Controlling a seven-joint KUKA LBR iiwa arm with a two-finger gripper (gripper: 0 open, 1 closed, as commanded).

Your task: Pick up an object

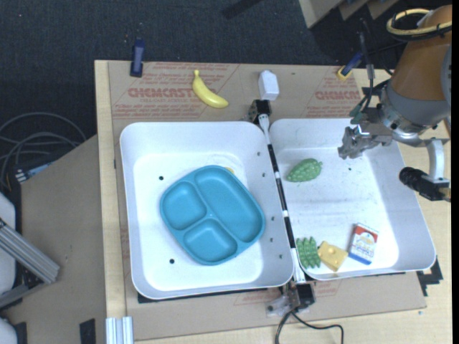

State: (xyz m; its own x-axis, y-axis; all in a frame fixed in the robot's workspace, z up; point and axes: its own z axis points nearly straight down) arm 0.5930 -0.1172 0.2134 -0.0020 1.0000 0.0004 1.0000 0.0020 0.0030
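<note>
**Q:** Within the right-hand shallow white bin (401, 192), what can be found to pick up?

**A:** A bumpy green leaf-shaped toy (304, 170) is seen lying near the bin's upper left, close to the black divider strip (276, 185) between the bins. Along the near edge, a small green ridged piece (308, 252) is set touching a yellow cheese-like wedge (331, 256), and a small red, white and blue carton (363, 244) lies just beside them.

**Q:** Where is the two-finger gripper (353, 147)?

**A:** It is hung over the bin's upper area, to the right of the leaf-shaped toy and apart from it. Nothing is seen between its fingers; whether they are spread or closed cannot be told. The position is judged to be an approach toward the leaf toy, the nearest object.

**Q:** What else is laid out?

**A:** A blue three-compartment plastic tray (210, 213) is rested in the left white bin (136, 163). A yellow toy banana (208, 92) is left on the cardboard-covered bench (165, 92) behind the bins, outside easy reach.
</note>
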